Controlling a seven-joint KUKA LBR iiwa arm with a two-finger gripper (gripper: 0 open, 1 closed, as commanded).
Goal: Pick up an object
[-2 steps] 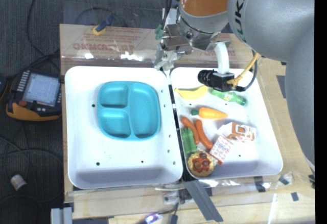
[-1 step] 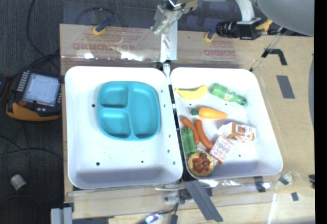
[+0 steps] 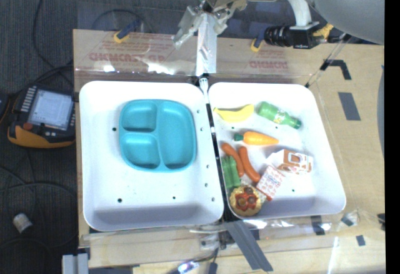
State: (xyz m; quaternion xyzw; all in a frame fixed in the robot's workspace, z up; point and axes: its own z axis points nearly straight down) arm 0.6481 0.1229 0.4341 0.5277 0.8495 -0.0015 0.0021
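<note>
My arm reaches in from the upper right, wrist raised above the bins' far edge, my fingers point(image 3: 199, 27) spread apart and holding nothing. Below, in the right bin point(image 3: 325, 160), lie a banana point(image 3: 234, 113), green bottle point(image 3: 279, 114), carrot point(image 3: 259, 138) and small cartons. A blue divided tray point(image 3: 156, 135) sits in the left bin point(image 3: 100, 191).

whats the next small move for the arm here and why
Probably swing toward the right bin and come down over an outlying item like the green bottle. The gripper hangs high behind both bins with nothing between its fingers, and all the small objects lie in that bin.
</note>
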